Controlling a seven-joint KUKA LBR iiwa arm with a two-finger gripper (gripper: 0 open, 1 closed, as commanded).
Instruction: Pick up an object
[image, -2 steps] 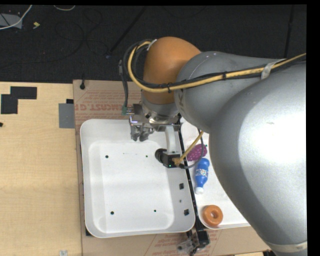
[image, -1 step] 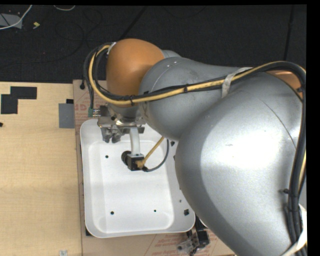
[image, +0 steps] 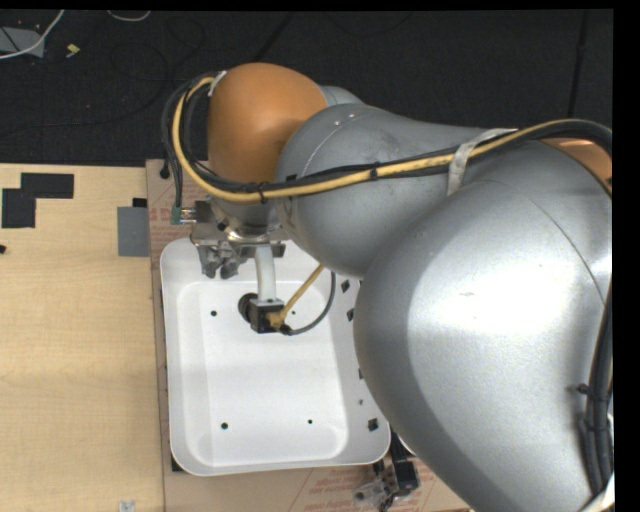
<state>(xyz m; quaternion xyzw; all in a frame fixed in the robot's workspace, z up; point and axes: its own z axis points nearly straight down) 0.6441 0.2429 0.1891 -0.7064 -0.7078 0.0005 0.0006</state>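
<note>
My gripper (image: 222, 262) hangs over the far left corner of the left white bin (image: 190, 400), just inside its back rim. The grey arm with its orange band (image: 262, 115) reaches in from the right and hides the bench on that side. I see no loose object on the part of the bin floor that shows. Nothing shows in the gripper.
The bin floor carries a few small dark dots (image: 224, 425). Left of the bin lies the pale wooden bench top (image: 70, 340), with a grey patch (image: 131, 230) and black shapes (image: 35, 195) on it. A dark cloth background runs along the top.
</note>
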